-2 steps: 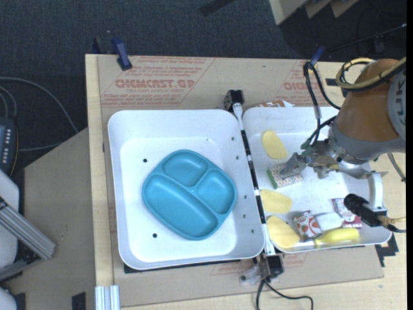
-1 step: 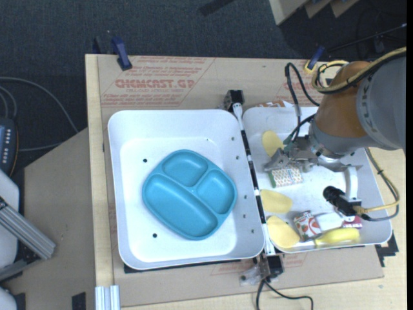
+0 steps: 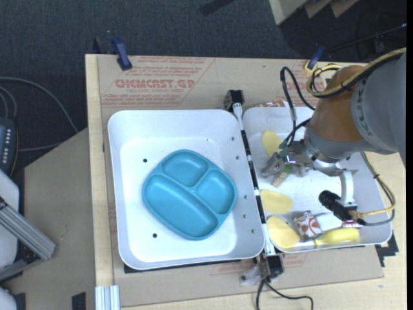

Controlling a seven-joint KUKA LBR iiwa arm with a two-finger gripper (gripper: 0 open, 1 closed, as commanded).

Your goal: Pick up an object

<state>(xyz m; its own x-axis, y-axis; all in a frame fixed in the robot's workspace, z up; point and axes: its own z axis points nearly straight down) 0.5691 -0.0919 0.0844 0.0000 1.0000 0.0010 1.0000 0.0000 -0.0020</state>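
1. surface [image 3: 161, 82]: brown board w/ red print, centre of frame; carries two shallow white bins side by side
2. left bin [image 3: 119, 141]: holds one blue divided plate [image 3: 188, 194] w/ 3 compartments, lying flat approx mid-bin, apart from all walls
3. right bin [image 3: 382, 205]: holds the loose pick items, all in its left and lower part
   - upper yellow piece [image 3: 270, 141]: pale, near the bin's upper left
   - middle yellow piece [image 3: 277, 203]: pale, flat, by the left wall
   - lower yellow piece [image 3: 282, 232]: lower left corner
   - red-and-white packet [image 3: 307, 224]: just right of the lower yellow piece
   - long yellow item [image 3: 339, 237]: along the bottom wall, right of the packet
4. arm [image 3: 361, 115]: grey w/ orange band, enters from right of frame, over the right bin
5. tool [image 3: 276, 167]: low in the right bin's left half, between the upper and middle yellow pieces; open or closed: cannot tell; no item seen held
6. blue clamp [image 3: 120, 53]: upper left edge of the board
7. second blue clamp [image 3: 314, 58]: upper right edge
8. black clip [image 3: 233, 99]: top of the seam between the bins
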